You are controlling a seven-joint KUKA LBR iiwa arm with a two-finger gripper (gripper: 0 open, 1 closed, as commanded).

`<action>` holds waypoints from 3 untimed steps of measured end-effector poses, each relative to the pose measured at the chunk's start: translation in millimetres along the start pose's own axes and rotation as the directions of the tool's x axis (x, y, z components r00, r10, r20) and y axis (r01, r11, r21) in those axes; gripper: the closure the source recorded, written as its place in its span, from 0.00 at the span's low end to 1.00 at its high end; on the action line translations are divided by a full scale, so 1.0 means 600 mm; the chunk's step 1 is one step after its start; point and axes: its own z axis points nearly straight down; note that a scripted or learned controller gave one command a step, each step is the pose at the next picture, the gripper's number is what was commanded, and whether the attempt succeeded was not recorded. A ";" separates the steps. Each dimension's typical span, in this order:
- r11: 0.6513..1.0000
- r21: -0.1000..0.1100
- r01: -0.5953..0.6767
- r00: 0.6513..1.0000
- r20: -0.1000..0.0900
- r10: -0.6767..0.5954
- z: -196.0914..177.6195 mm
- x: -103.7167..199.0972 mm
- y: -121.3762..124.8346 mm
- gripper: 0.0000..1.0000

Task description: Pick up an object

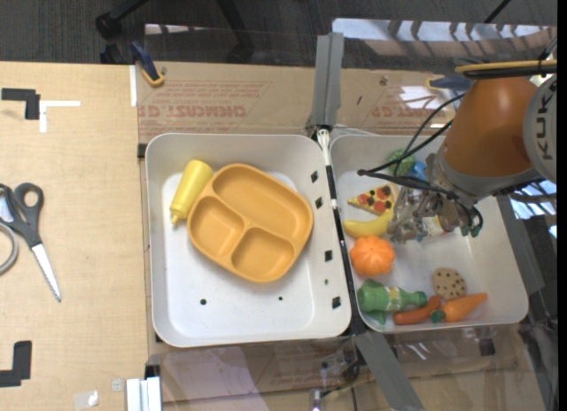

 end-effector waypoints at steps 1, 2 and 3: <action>1.000 0.001 0.000 1.000 0.001 0.000 -0.001 0.000 0.000 0.00; 1.000 0.001 0.009 1.000 0.001 -0.009 0.023 0.099 0.045 0.00; 0.995 0.001 -0.098 0.995 0.007 0.098 0.021 0.122 0.046 0.00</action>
